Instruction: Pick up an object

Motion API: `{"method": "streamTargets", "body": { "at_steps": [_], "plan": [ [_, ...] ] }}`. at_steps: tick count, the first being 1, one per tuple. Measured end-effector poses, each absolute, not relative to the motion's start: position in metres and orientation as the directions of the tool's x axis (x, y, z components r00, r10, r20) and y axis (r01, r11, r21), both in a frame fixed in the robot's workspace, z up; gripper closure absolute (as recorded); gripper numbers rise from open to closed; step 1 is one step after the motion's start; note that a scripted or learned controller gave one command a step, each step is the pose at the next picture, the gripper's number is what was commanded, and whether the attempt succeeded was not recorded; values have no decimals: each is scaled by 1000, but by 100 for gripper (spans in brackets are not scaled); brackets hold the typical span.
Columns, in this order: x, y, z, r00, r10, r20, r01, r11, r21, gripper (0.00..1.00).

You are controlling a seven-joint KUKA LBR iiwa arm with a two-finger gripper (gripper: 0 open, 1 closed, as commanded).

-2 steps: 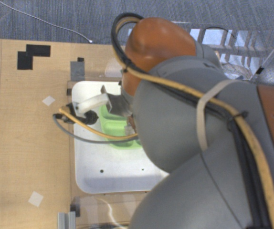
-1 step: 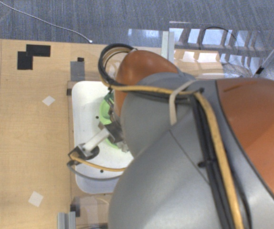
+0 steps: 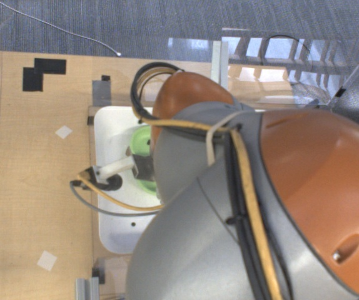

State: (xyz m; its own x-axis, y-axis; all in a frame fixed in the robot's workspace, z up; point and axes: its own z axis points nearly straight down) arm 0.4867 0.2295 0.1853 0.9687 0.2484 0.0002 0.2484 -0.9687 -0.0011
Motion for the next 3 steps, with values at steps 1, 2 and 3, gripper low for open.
{"method": "streamTargets", "body": {
  "at_steps": [1, 2, 3],
  "plan": [
    [488, 230, 197, 968, 251, 3, 251, -968, -3, 100],
    [487, 235, 260, 744, 668, 3, 668, -745, 0, 100],
    [487, 234, 208, 979, 202, 0, 202, -979, 0, 100]
  ]
}}
